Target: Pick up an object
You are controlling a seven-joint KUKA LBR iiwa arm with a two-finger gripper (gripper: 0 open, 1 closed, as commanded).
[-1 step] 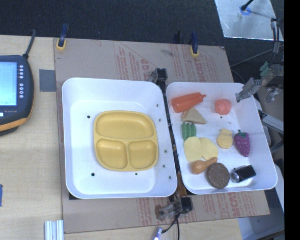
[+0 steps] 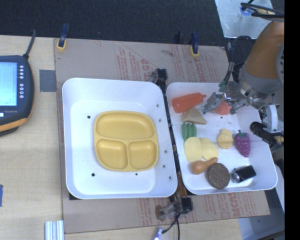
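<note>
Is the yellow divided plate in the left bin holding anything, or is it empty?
Empty. The yellow plate lies flat in the left bin, and all three of its compartments show bare yellow surface with nothing in them.

Both bins white: left bin (image 2: pixel 70 134), right bin (image 2: pixel 262 181). Divided tray (image 2: pixel 126 140) mustard yellow. Carrot (image 2: pixel 187 102) orange-red, grapes (image 2: pixel 242 143) purple, round cookie (image 2: pixel 218 175) dark brown, pepper (image 2: pixel 188 130) green, pale yellow piece (image 2: pixel 199 148). Cardboard sheet (image 2: pixel 120 59) tan, red print.
</note>
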